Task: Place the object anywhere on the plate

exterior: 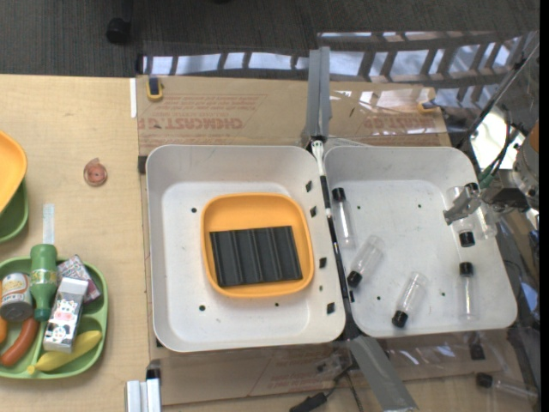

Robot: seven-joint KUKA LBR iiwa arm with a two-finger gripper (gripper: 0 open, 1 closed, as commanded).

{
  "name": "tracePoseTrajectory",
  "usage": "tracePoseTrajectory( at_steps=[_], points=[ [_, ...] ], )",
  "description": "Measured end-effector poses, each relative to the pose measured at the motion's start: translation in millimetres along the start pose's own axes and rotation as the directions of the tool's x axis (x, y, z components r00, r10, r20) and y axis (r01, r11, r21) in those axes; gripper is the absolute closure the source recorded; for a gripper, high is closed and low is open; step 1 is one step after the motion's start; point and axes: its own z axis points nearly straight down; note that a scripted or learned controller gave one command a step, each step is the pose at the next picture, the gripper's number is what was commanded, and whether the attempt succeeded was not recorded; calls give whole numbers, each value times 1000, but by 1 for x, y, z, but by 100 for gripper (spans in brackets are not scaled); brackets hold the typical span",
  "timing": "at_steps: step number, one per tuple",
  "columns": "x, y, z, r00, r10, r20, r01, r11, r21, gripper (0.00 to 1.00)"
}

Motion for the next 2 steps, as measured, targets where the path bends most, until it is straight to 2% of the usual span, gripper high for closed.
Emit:
tracePoseTrajectory(
  at_steps=[1,2],
  points=[
    [5,40,7,967,-254,1,254,967,-1,100],
    [-17,105,-28,880,-475,3,475,880,-3,100]
  ],
)
